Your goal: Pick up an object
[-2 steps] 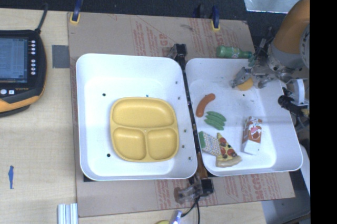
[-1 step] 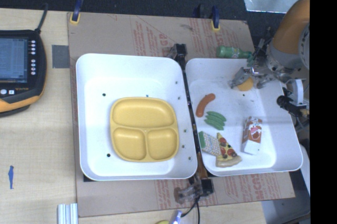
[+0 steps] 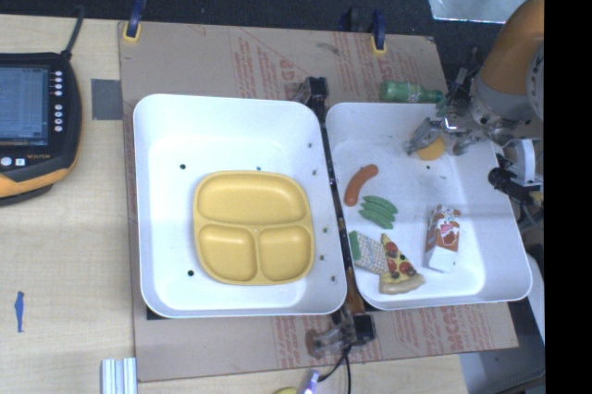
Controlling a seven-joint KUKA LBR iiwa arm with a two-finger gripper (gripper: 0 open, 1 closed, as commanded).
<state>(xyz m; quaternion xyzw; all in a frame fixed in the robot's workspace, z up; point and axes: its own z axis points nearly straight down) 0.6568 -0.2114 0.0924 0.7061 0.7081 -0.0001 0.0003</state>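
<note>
My gripper is low over the back of the right bin, with its fingers spread open. A small yellow-orange object lies on the bin floor right at the fingertips; I cannot tell whether they touch it. Further forward in the same bin lie a red-brown sausage, green bean pods, a pizza slice beside a green-patterned wedge, and a small red and white carton.
The left bin holds a yellow divided plate. A green bottle lies just behind the right bin's back rim. A teach pendant sits on the bench at far left. The arm enters from the right.
</note>
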